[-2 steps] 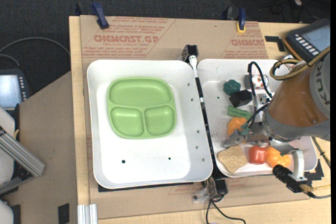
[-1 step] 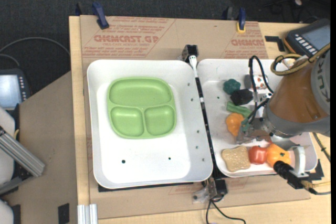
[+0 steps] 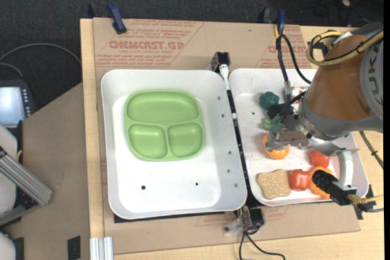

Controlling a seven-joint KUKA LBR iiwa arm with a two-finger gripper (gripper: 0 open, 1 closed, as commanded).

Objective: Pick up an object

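Jaws: whether they stand open or closed cannot be told, because the wrist body screens them from above. The gripper sits low in the right bin. The orange object, judged the likely target, shows just beneath the jaws on their near side. Contact between the two cannot be confirmed, and nothing is seen held.

Neighbouring items:
- A teal object lies just beyond the jaws, on the far side.
- A toast slice lies nearer than the orange object, with a red piece beside it.
- The green divided plate lies well apart to the jaws' left, in the left bin.

Risks noted:
- The orange object looks rounded. A closure off its centre could squeeze it out sideways toward the toast slice, and the lift would come up empty.
- The teal object is close enough to be nudged or caught in the closure, which would spoil the grip.
- If the jaws sit above the orange object rather than around it, they would close on nothing.
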